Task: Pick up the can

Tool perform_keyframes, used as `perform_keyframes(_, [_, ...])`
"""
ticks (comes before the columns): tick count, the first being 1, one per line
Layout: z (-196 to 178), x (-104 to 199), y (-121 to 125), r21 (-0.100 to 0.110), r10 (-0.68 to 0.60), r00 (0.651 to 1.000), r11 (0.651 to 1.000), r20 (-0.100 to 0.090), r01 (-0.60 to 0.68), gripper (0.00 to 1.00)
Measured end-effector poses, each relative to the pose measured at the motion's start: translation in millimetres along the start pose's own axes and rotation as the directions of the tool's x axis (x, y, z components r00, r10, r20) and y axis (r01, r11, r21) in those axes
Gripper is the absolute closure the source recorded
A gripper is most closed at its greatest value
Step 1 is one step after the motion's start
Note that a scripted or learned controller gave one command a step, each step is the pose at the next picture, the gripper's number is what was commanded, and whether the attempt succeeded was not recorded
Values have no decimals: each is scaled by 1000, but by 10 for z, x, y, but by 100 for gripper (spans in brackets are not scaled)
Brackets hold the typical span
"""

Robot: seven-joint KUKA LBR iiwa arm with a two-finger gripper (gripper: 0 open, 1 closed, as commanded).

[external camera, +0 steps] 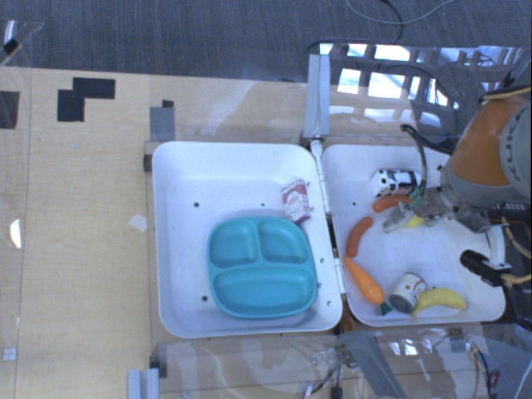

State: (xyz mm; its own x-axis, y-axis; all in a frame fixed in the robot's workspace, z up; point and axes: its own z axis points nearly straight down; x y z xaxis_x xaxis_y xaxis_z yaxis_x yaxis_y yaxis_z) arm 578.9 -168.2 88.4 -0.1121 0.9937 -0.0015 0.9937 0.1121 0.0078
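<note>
Two shallow white bins sit side by side on the wooden bench: left bin (179, 223), right bin (474, 260).

KUKA arm (490, 152), grey with an orange band, comes in from 3 o'clock over the right bin's upper half. Its gripper (405, 214) hangs low over that bin's middle; the tip is too small and cluttered to read, so whether it is apart or closed cannot be told.

Teal divided plate (262, 267), three compartments, lies at 5 o'clock in the left bin.

Carrot (364, 279), orange with a green stub, lies at 7 o'clock in the right bin, slanted along the left wall. Banana (440, 300) lies at 5 o'clock, curved, just beside the can.

Can (406, 290): the task's thing, at 6 o'clock in the right bin, on its side, between carrot tip and banana. White wrapper with dark and reddish marks; print too small to read. Dark round end faces 7 o'clock.

Sausage (358, 234), orange-red, lies at 9 o'clock in the right bin.

Red-and-white packet (296, 200) leans at 2 o'clock in the left bin against the right wall; lettering unreadable.

Small black-and-white object (393, 178) at 12 o'clock in the right bin, kind unclear.
</note>
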Motion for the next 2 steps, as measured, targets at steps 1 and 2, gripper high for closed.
perform_keyframes(1, [-11, -282, -654, -2, -18, 1000, 1000, 4, 18, 0])
perform_keyframes(2, [-26, -24, -866, -8, -336, 942, 942, 10, 336, 0])
